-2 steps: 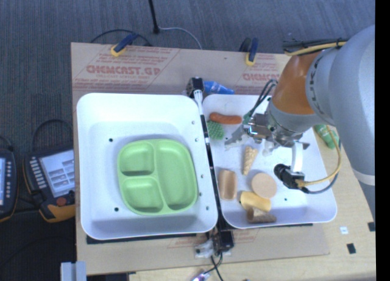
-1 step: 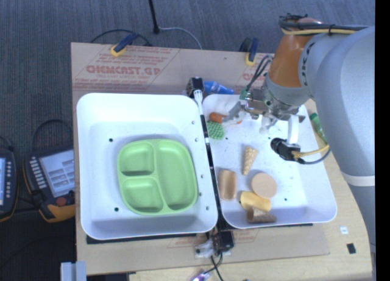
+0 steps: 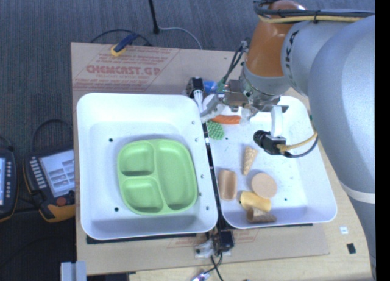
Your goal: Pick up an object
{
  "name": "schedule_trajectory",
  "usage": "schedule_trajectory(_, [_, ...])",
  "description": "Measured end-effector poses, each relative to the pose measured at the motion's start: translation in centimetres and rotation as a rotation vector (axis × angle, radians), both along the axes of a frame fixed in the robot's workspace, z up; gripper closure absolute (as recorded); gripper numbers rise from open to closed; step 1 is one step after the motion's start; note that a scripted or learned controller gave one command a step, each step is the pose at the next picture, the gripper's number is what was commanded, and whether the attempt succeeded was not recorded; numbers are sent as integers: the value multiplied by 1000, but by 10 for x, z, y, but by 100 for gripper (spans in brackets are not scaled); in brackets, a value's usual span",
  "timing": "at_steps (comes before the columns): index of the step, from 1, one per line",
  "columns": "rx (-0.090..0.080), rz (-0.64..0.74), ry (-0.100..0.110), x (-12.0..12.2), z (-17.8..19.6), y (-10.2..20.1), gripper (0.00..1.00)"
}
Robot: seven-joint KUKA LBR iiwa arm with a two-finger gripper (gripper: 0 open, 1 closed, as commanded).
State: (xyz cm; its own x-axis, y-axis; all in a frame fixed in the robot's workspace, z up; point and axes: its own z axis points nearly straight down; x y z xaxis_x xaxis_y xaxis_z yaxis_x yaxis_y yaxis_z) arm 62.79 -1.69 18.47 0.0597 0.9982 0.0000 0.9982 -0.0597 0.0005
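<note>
The arm (image 3: 323,48) reaches in from the right, its orange band (image 3: 268,42) above the far left corner of the right bin (image 3: 317,206). The pincer (image 3: 226,104) hangs low there, over an orange piece (image 3: 228,119) and a green one (image 3: 214,129) by the bin's left wall; I cannot tell whether it is apart or together, nor whether anything is in it. Nearer the front of this bin lie a cone (image 3: 248,159), a tan roll (image 3: 227,183), a round disc (image 3: 264,184), a yellow block (image 3: 255,200) and a brown piece (image 3: 261,216). The left bin (image 3: 97,115) holds a green divided tray (image 3: 157,176). Both bins sit on the bench (image 3: 122,66).
</note>
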Motion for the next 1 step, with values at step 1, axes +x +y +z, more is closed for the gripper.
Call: schedule_trajectory(1, [0, -47, 1, -5, -32, -28, 0])
